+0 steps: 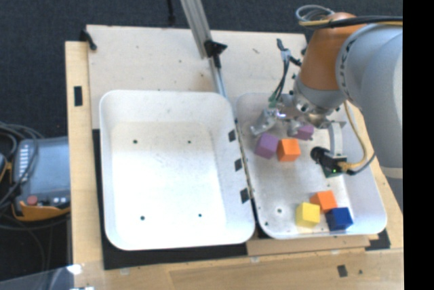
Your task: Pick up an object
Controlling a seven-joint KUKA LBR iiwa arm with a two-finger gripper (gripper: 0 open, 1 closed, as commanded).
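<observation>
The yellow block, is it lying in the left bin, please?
No, the yellow block lies in the right bin, beside the blue block.

- My claw [288, 120] hangs low over the right bin [359, 177], a small purple block [304, 132] just beside it.
- A larger purple block [267, 145] touches an orange block [289, 150] close below.
- Near the bin's front: yellow block [308, 214], blue block [340, 218], second orange block [326, 200].
- The left bin [169, 167] sits alongside on the counter [142, 58].
</observation>
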